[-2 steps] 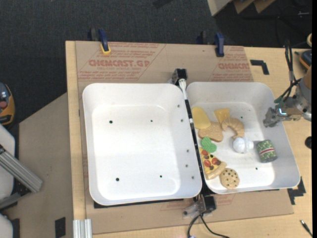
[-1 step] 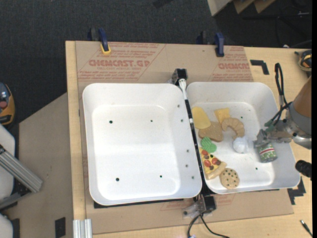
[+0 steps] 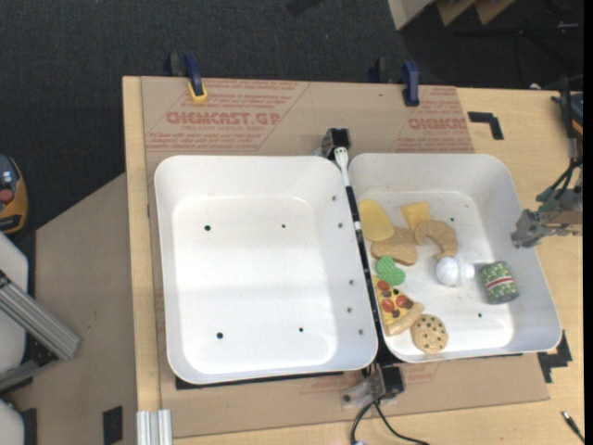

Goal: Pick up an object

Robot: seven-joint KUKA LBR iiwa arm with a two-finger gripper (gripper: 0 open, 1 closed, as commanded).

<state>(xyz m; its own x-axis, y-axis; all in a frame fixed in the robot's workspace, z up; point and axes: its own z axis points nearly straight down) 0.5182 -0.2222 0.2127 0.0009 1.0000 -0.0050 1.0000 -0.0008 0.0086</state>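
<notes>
1. The counter (image 3: 278,109), faced with brown board, carried two shallow white bins side by side; the left bin (image 3: 259,267) lay bare of objects.
2. The right bin (image 3: 482,184) held all the candidates, a cluster of toy foods gathered toward its left wall.
3. The pincer (image 3: 528,233) sat at the right bin's right rim, above the can and apart from every object; whether it was spread or pressed together could not be told at this size.
4. A green can (image 3: 498,282) lay on its side near the right wall, just beside a white ball (image 3: 448,271).
5. Further left lay a yellow slice (image 3: 375,219), a tan piece (image 3: 439,235), a green piece (image 3: 390,271), a pizza slice (image 3: 399,308) and a cookie (image 3: 429,333).
6. Judged as the approach step: nothing was grasped yet. The can looked the best target, being nearest and standing clear on most sides. Descending squarely over its middle, pinching across its width, should avoid nudging the ball, which would likely roll.
</notes>
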